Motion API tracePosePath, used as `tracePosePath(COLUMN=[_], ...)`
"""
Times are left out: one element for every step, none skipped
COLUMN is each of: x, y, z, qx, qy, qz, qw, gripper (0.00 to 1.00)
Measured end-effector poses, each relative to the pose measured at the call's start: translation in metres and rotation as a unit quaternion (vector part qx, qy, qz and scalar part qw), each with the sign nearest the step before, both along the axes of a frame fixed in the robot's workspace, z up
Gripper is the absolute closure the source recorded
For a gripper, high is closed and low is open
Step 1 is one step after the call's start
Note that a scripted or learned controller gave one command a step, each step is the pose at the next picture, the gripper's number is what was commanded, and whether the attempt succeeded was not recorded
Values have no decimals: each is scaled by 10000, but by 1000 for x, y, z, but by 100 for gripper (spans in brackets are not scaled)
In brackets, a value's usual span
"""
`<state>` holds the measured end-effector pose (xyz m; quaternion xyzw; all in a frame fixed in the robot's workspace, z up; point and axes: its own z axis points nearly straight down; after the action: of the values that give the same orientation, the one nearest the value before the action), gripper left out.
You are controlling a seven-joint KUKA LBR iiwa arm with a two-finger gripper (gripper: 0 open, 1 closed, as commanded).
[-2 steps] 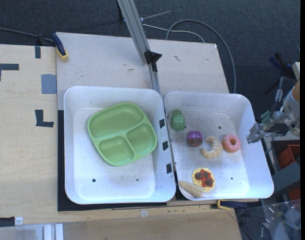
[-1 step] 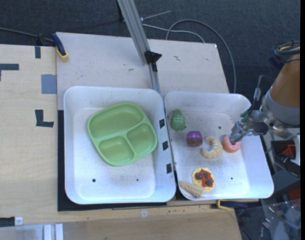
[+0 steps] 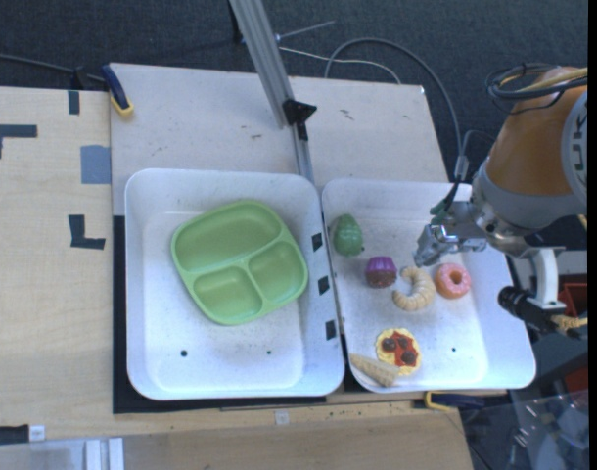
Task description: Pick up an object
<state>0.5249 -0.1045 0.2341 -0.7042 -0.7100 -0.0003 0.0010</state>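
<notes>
My gripper [image 3: 428,253] hangs low over the right bin [image 3: 494,360], just at twelve o'clock of a pale croissant [image 3: 413,292]; I cannot tell its state. A pink donut [image 3: 452,281] lies at the croissant's three o'clock, a purple toy [image 3: 380,270] at nine. The left bin [image 3: 147,360] holds a green divided plate [image 3: 240,260].

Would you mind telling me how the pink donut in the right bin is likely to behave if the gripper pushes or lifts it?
The pink donut lies flat, so it will probably slide rather than roll. It looks like a small toy, likely light and easily nudged. The croissant sits close on its left, so a push that way would probably shift both. The gripper is just above them.
</notes>
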Motion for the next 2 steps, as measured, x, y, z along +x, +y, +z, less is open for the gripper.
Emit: tracePosePath(x=[4,13], y=[62,115], z=[-8,-18], qx=[1,-3], qy=[8,8], qz=[-3,-7], qw=[10000,10000], gripper=[100,100])
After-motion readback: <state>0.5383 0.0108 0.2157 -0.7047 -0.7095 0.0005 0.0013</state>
